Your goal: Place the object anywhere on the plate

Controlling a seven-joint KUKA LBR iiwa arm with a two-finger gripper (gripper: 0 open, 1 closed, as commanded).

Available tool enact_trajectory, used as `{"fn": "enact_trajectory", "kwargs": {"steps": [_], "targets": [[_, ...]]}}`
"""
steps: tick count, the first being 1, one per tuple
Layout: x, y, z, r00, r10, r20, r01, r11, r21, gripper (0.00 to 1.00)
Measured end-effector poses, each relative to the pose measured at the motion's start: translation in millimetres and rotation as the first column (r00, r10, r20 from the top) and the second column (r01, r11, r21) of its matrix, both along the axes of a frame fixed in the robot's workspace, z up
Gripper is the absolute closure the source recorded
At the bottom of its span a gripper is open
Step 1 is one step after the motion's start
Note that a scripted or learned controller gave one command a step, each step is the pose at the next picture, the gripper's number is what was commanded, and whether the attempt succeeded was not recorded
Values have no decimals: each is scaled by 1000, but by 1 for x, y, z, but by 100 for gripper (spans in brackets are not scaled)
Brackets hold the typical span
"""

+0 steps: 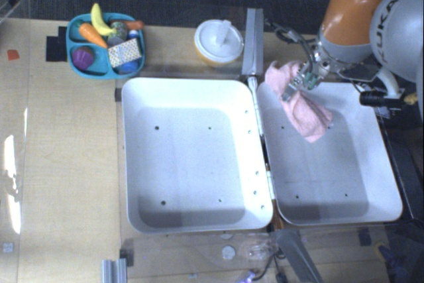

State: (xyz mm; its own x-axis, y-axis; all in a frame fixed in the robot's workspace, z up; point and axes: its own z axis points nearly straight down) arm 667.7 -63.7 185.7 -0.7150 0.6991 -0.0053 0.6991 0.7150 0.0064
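Seemingly the carry is underway: the two-finger gripper (306, 81) pinches the soft pink cloth (301, 106), which droops below it over the right white bin (371, 162). Next, travel toward the compartmented blue plate (99, 69), far left of it.

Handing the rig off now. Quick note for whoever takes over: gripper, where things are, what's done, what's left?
Gripper: at the top-left of the right bin, over the pink cloth. Grip can't be confirmed from this view.
Pink cloth: lies bunched in the right bin, one end draped up onto its top-left rim.
Plate: blue divided one, on the bench beyond the left bin, already holding toy food.
Done: nothing placed yet.
Left: secure the cloth, carry it across the left bin, set it on the plate.
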Motion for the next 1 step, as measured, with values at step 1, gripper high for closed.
{"fn": "enact_trajectory", "kwargs": {"steps": [1], "targets": [[3,2,41,1000,6,5,-6,1000,-1,100]]}}
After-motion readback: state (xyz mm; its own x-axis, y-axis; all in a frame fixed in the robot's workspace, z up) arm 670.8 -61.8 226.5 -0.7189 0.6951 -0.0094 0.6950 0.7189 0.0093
